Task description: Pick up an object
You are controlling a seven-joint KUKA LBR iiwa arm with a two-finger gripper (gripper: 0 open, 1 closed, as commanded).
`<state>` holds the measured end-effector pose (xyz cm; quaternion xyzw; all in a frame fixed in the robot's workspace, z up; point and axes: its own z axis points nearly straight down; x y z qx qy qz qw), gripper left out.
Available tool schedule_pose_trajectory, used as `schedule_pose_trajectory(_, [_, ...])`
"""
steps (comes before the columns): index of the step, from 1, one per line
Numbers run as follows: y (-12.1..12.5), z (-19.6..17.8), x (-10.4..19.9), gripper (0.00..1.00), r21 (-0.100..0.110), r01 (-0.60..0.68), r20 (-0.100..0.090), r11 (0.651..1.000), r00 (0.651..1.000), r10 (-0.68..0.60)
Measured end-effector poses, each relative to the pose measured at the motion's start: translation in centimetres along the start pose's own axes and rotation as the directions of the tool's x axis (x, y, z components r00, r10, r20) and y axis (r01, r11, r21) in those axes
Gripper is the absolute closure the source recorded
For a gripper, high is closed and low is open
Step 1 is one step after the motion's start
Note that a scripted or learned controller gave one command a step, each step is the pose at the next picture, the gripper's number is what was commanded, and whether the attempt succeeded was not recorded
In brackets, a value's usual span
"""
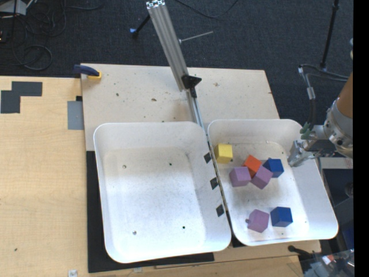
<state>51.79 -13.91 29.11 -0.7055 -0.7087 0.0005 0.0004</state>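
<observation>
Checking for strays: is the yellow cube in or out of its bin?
In. The yellow cube sits on the right bin's floor, near its upper left corner.

We find no text, label, brand, number or sign that can be read anywhere here. The cubes left of the tool (295,154) have plain faces, the bins' (151,253) walls are bare white, and the counter (230,91) carries only dark specks, no lettering.

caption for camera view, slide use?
Tool at right bin's right rim; seven blocks inside: yellow, orange, purple, blue.
</observation>
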Motion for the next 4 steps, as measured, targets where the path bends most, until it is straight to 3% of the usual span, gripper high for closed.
schedule_pose_trajectory(3, [6.1, 3.7, 15.9, 1.0, 0.002, 0.0, -0.002, 1.0, 1.0, 0.0])
schedule_pose_trajectory(4, [6.3, 3.8, 21.2, 1.0, 0.001, 0.0, -0.002, 1.0, 1.0, 0.0])
